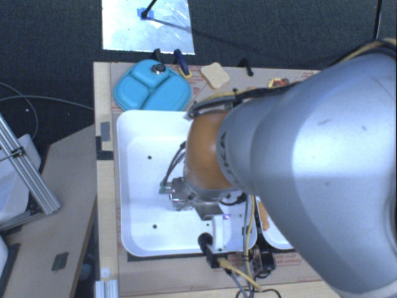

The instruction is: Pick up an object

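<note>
The grey arm with its orange band (pixel 208 151) reaches from the right and hangs over the left white bin (pixel 139 166). Its wrist and gripper body (pixel 186 197) sit low over the right half of that bin, near the wall shared with the other bin. The arm's bulk hides the fingertips and whatever lies under them. No loose object shows on the bare white floor of the left bin.
A blue sectioned plate (pixel 152 87) lies behind the left bin, with a tan toast-shaped piece (pixel 216 74) to its right. The right bin (pixel 276 238) is mostly hidden by the arm. Cables (pixel 242 272) hang near the front edge. A reflective sheet (pixel 147 17) lies beyond the bench.
</note>
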You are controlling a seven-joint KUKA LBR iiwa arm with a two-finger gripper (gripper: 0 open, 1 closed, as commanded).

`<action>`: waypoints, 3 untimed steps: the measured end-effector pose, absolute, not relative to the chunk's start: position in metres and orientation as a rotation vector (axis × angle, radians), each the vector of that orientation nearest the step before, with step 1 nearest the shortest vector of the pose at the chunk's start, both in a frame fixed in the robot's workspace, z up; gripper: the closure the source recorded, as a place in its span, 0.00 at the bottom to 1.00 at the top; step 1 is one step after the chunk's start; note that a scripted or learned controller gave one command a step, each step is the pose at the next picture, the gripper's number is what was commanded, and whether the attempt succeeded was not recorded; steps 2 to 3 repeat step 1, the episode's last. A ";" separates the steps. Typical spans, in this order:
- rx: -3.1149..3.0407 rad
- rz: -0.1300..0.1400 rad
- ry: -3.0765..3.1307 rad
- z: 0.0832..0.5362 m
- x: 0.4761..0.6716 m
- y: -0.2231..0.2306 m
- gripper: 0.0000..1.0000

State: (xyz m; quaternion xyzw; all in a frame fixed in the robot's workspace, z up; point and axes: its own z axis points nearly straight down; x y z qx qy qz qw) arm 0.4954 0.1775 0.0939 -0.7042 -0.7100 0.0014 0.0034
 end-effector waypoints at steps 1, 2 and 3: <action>-2.217 -0.030 -2.235 0.303 0.525 0.212 1.00; -2.217 -0.030 -2.235 0.303 0.525 0.212 1.00; -2.217 -0.030 -2.235 0.303 0.525 0.212 1.00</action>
